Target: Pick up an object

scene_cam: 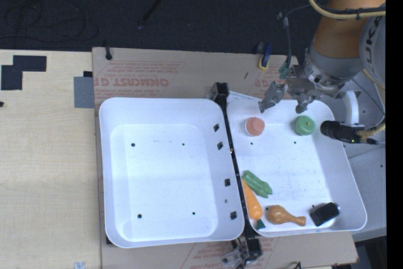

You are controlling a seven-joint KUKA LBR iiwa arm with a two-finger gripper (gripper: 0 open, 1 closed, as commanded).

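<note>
You are looking at the arm [343, 22] hanging over the far edge of the right bin [343, 183], and its tool [289, 99] is standing with the two fingers spread apart and nothing between them. The left bin [164, 217] is lying just beside the right one, and the arm is not reaching there. The things to pick are all sitting in the right bin: near the tool, the pink round piece [254, 126] and the green round piece [304, 126]; near the front edge, the orange carrot [252, 203] against the divider, the green pod [258, 183] touching it, the tan gourd-shaped toy [283, 217] and the black block [325, 214]. In my judgement, the main risk is that the tool is hovering between the pink piece and the green piece, so a straight descent could be closing on bare bin floor. Both pieces are looking round, so one finger could be pushing one away. The bin's far wall is also standing close under the fingers and could be catching one. At the front, the carrot and pod are crowding each other, so a clean grasp there seems harder.
</note>
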